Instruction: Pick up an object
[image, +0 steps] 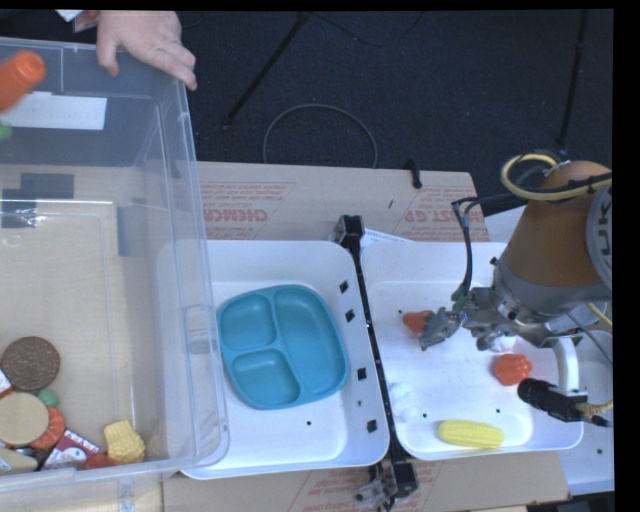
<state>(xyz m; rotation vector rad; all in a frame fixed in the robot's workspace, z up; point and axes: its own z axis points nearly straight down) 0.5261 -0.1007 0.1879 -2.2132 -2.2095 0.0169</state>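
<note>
In the right bin (480, 275) my gripper (438, 329) hangs low near the bin's left side. A small orange-red piece (415, 321) lies right at its tip, touching or nearly touching it. A red toy (512, 369) rests to the right of the gripper, under the wrist. A yellow corn cob (471, 433) lies near the front wall. A small white object (405, 401) sits at the front left of this bin.
A blue divided plate (281, 345) lies in the left bin (270, 450). A large clear plastic tub (100, 250) overlaps that bin's left part, holding several toy foods (30, 365). A person's hand (145, 40) grips the tub's far rim.
</note>
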